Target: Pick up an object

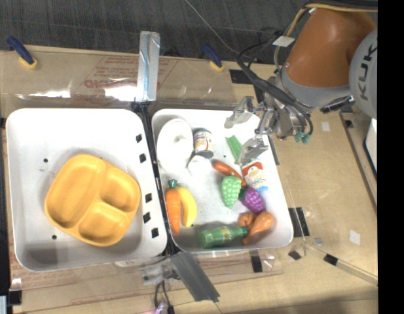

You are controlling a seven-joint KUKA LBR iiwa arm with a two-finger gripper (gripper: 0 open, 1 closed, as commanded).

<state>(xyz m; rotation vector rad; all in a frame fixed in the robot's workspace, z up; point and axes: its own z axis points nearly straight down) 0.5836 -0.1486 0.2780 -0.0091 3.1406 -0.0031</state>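
Two-finger gripper (255, 135) hangs over right white bin's (208, 244) upper edge, jaws spread, empty; nothing picked yet; toys untouched.

arm (332, 48): I see a rounded orange shell over a grey collar
lettering: black letters on the pale grey link at the right edge
gripper (253, 133): bare silvery metal
cables: black, beside the wrist
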